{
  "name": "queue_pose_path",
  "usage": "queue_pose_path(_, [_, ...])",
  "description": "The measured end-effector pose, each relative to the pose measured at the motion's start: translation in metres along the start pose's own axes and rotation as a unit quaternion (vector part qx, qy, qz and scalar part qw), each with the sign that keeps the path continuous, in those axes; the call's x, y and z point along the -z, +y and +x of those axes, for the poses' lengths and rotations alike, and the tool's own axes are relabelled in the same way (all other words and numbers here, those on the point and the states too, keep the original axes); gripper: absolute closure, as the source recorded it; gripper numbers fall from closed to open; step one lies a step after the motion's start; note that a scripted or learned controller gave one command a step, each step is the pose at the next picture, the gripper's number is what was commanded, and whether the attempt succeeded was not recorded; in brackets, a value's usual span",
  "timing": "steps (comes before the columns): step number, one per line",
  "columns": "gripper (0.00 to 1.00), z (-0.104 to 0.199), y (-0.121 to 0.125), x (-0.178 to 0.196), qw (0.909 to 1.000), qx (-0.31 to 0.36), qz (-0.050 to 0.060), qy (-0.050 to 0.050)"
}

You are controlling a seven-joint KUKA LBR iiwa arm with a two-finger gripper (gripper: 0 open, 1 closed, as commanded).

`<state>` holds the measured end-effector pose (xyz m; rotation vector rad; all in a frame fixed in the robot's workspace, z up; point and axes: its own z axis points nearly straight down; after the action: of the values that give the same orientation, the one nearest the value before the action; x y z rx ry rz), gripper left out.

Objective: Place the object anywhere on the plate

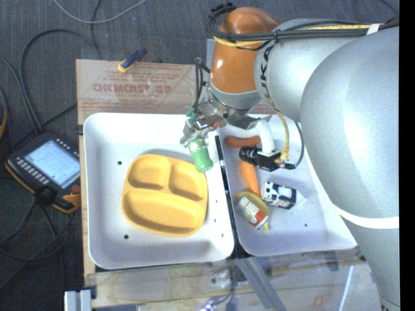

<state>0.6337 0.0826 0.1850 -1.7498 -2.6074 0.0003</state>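
A: Where's the green object [203, 159]?

B: At the plate's [155, 203] two o'clock corner, with its lower end overlapping the plate's rim. It is in the left bin [104, 173], close to the wall shared with the right bin [305, 229].

A: And the gripper [196, 135]?

B: Right above it, at the object's eleven o'clock end. The fingers are pinched on that upper end, so the object sits between them.

A: Which way does it run?

B: It's a short, stubby cylinder. The long axis goes from eleven o'clock to five o'clock, a little off vertical in the camera view. The held end points toward eleven and the free end toward five. I can't tell from this slant whether the free end touches the plate.

A: How does the plate lie?

B: It's yellow with divided compartments, and it sits slightly askew in the middle of the left bin.

A: What's in the other bin?

B: A carrot [250, 175] lies near the shared wall, with its length from twelve to six. A yellow and orange packet [253, 210] is at its six o'clock. A black-and-white item [280, 195] is at its four o'clock.
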Motion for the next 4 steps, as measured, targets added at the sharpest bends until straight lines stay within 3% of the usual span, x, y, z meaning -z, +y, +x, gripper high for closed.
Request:
queue_pose_path(1, [0.00,0.000,0.000,0.000,1.0000,0.000,0.000,0.000])
queue_pose_path(2, [1.00,0.001,0.001,0.009,1.0000,0.001,0.000,0.001])
queue_pose_path(3, [1.00,0.057,-0.075,-0.050,0.9997,0.026,0.001,0.000])
queue_pose_path(4, [1.00,0.057,-0.074,-0.041,0.9997,0.026,0.001,0.001])
